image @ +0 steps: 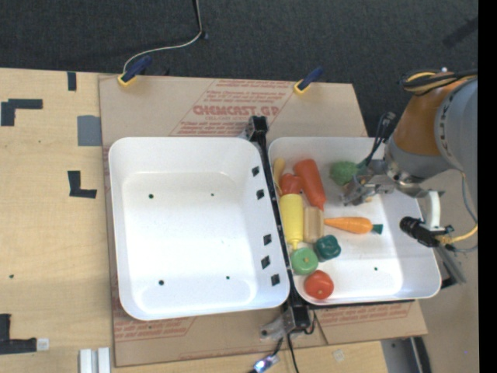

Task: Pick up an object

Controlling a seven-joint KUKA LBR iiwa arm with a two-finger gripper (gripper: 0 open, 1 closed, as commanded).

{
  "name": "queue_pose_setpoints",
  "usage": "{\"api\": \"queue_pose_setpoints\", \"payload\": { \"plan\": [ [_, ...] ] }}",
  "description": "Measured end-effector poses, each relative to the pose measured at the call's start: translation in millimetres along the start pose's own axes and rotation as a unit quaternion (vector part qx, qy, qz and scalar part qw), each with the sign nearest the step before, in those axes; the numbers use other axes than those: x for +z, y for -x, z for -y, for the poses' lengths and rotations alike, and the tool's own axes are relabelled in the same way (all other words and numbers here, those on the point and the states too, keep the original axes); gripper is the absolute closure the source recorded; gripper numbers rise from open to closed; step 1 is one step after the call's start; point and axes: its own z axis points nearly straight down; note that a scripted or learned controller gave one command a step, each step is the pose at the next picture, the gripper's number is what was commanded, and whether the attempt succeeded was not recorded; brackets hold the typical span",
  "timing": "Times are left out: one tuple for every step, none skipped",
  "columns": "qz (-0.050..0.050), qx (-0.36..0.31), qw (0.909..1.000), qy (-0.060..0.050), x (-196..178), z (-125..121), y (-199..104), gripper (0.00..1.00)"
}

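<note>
The right bin (pixel 388 282) holds several toy foods. A green leafy piece (pixel 342 170) lies near its back wall, and an orange carrot (pixel 349 224) lies in the middle. Along the left wall are a long red-orange piece (pixel 311 180), a yellow cylinder (pixel 292 217), a beige block (pixel 312 224), a teal piece (pixel 328 246), a green ball (pixel 303 260) and a red tomato (pixel 318 285). My gripper (pixel 359 189) is down inside this bin, just right of the green leafy piece and above the carrot. Nothing shows between its fingers.
The left bin (pixel 124 208) stands beside the right one, with black clips (pixel 268 231) along their shared wall. The arm's grey and orange wrist (pixel 423 130) hangs over the right bin's far right side. Cardboard (pixel 225 107) lies under both bins.
</note>
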Motion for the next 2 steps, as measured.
{"api": "queue_pose_setpoints", "payload": {
  "plan": [
    [-0.001,-0.002,1.0000,-0.002,15.5,-37.9,-60.2,1.00],
    [0.006,0.002,1.0000,0.001,12.9,-36.8,-50.7,0.00]
  ]
}}
